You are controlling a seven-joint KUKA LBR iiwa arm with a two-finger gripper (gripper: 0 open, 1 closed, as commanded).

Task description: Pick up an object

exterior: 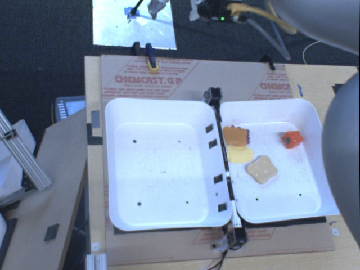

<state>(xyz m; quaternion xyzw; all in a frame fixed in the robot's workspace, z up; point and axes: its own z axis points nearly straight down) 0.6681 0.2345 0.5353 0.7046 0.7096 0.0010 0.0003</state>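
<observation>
**Four Pieces in the Right Bin, Gripper High at the Back**

At the far left a metal rail lies slanted beside the bench. Behind the bench, a shiny sheet lies on dark floor. A yellow clamp grips the back edge of the board under both bins.

The left bin has only small dark dots on its floor. Black clips run along the seam where the two bins meet.

Above that seam, past the back of the bench, the gripper hangs well apart from the bins, with a black housing and a green light just to its right. It is blurred and partly cut off by the top edge; I cannot tell whether it is spread or closed, and nothing can be seen in it.

The right bin holds the things to pick. An orange piece with a purple edge lies near the seam. A flat yellow piece touches its front. A tan slice lies just right of and in front of that. A red piece lies apart, toward the right wall.

The grey arm bulks blurred along the right edge, covering that bin's right rim.
</observation>
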